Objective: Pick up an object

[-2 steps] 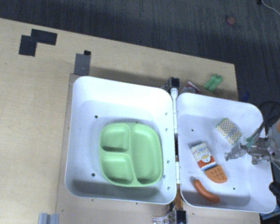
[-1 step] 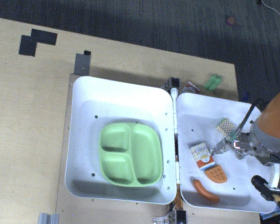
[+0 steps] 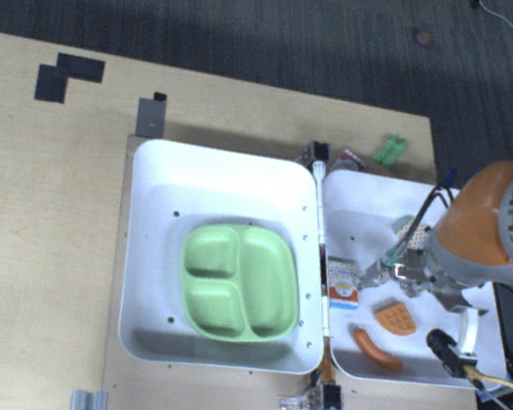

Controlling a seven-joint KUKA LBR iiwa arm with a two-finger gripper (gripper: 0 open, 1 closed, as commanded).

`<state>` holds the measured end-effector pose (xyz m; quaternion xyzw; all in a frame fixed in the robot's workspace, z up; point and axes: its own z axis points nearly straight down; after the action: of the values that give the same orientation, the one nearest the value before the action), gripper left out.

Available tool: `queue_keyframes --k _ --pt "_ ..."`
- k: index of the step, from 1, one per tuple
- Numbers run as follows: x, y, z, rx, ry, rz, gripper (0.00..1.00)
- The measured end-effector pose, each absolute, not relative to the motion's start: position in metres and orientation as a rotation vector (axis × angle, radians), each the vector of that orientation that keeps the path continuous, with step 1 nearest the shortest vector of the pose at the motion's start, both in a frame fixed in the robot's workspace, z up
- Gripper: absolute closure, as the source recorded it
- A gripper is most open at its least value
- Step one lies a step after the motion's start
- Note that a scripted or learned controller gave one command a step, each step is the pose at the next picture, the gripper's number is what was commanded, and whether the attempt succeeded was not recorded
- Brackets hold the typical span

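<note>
Tool (image 3: pixel 397 269) hovers — waffle (image 3: pixel 396 317) just below it.

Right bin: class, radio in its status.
Gripper low in right bin, holding nothing visible. Sausage, orange cracker, small carton lying loose. Green tray in left bin.

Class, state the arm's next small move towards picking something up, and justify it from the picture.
Probably lower the tool a little toward the round orange piece just below it in the right bin: nothing shows between its tips, and that piece lies nearest, apart from the sausage.
</note>
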<state>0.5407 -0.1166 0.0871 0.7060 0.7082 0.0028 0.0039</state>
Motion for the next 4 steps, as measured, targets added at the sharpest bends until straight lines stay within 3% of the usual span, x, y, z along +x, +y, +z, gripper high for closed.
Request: queue_keyframes --k 1,2,3,4 --pt "0.497 -0.146 0.087 2.214 2.217 0.007 0.0" --pt "0.499 -0.146 0.098 2.21 2.214 0.013 1.0" --pt "0.58 -0.207 0.15 2.211 2.222 0.005 1.0" --pt "0.579 -0.206 0.149 2.213 2.225 0.003 0.0"
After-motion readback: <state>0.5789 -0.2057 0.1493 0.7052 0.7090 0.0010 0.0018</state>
